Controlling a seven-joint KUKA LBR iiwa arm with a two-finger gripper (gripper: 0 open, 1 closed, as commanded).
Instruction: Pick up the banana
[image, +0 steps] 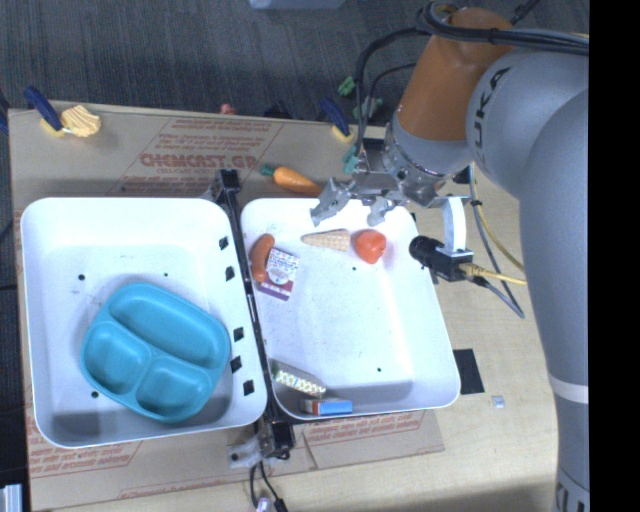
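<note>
My gripper (350, 216) hangs over the far edge of the right bin (425, 330), open, with nothing between its fingers. Just below it lies a pale cream, tapered piece (327, 239), pointing left; I cannot tell whether this is the banana. A red tomato-like ball (370, 245) touches its right end. No clearly yellow banana stands out in either bin.
The right bin also holds an orange-red sausage (262, 255), a small printed packet (281, 272) and a tube (300, 381) with a blue-red item at the front wall. A carrot (295, 180) lies outside behind the bins. The left bin (60, 240) holds a blue divided tray (155, 350).
</note>
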